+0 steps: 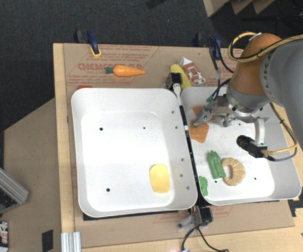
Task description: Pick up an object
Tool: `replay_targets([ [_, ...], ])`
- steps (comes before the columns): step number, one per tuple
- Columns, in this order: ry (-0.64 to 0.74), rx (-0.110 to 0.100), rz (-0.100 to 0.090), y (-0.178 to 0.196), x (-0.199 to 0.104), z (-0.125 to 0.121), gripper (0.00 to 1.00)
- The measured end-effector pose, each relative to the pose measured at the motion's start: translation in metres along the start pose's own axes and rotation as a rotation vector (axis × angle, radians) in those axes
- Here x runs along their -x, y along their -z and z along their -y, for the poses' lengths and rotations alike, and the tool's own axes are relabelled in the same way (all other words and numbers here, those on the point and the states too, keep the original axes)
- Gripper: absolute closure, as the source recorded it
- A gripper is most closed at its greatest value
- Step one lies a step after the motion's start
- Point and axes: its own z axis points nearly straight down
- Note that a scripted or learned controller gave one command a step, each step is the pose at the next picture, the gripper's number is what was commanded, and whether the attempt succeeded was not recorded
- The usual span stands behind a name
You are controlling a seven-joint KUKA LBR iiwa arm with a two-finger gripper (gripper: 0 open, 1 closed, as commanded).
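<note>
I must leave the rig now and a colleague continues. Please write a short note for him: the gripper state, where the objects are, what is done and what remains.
Gripper: low over the right bin's left part, just above the orange piece; nothing visibly held.
Right bin: orange piece, green piece, ring-shaped pastry, another small green piece at the left rim.
Left bin: one yellow piece.
On the board behind the bins: carrot, banana and a brown-and-white item.
Done: arm positioned at the orange piece.
Left: grasp and lift an object.
</note>
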Motion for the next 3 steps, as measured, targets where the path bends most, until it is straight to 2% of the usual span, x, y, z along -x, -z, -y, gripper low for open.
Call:
replay_targets([
  [1, -0.003, -0.009, -0.003, 0.000, 0.011, -0.017, 0.00],
  [2, -0.015, -0.058, -0.005, -0.004, 0.010, -0.034, 0.00],
  [3, -0.015, -0.063, -0.003, 0.005, 0.011, -0.032, 1.00],
])
